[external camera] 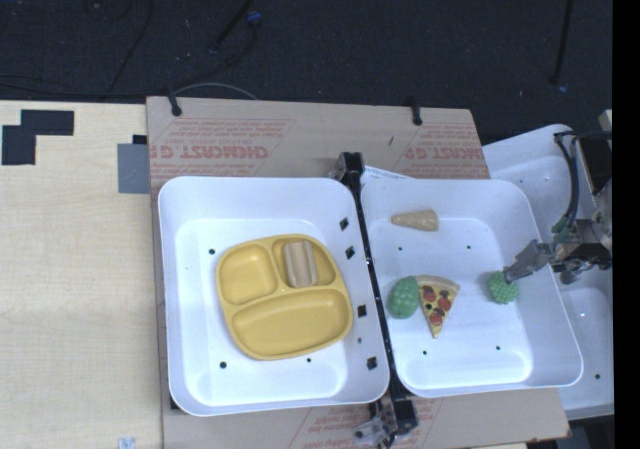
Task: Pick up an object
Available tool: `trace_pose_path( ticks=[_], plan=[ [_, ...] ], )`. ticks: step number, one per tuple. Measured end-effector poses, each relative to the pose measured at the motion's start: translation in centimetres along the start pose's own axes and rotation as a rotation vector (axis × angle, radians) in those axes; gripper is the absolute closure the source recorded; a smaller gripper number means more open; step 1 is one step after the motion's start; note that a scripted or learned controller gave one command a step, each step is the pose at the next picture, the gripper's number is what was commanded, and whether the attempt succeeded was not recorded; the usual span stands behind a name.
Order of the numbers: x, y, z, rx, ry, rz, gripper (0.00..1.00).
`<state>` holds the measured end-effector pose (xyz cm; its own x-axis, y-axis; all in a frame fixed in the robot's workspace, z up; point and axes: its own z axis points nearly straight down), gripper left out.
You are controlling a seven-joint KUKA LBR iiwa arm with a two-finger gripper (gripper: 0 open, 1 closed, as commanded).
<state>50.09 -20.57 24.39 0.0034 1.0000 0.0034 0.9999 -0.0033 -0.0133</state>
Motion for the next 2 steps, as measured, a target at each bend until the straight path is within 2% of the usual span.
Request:
trace_pose_path(
  ticks=[1,2],
  plan=[
    [0.0,0.2,-0.6,-0.010,-0.002,-0.003,0.00],
    [0.3,-0.8,4.8,-0.005,0.000,-0.003,0.00]
  ],
)
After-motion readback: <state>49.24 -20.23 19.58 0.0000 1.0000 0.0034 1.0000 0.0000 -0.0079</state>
